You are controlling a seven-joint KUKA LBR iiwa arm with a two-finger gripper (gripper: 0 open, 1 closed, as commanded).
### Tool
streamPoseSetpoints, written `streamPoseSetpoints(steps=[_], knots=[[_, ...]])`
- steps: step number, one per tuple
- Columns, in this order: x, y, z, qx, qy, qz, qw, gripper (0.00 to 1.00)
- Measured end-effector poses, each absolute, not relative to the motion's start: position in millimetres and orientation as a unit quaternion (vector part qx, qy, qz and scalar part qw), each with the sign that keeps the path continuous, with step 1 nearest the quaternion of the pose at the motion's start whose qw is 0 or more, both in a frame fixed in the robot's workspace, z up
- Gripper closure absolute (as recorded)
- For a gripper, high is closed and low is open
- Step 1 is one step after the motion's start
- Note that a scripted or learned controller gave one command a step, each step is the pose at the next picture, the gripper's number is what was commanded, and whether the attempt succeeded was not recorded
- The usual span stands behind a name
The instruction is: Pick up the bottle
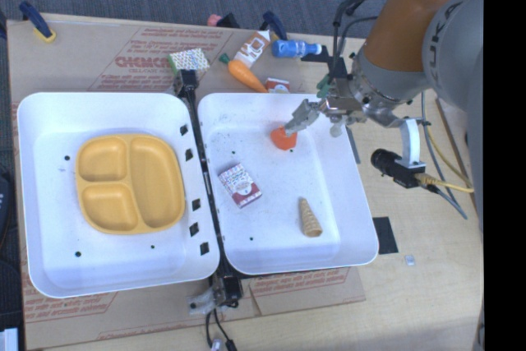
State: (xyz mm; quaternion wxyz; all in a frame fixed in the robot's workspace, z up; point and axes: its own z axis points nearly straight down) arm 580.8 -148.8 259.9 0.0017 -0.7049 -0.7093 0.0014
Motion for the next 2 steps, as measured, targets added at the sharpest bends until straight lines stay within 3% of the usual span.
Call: streamPoseSetpoints(steps=[1,2], knots=[[638.4,-146,132,-0.747,-0.665,0.0019,0.002,0.0],[602.9,-161,91,-0.883,-0.47,0.0022,0.003,0.0]])
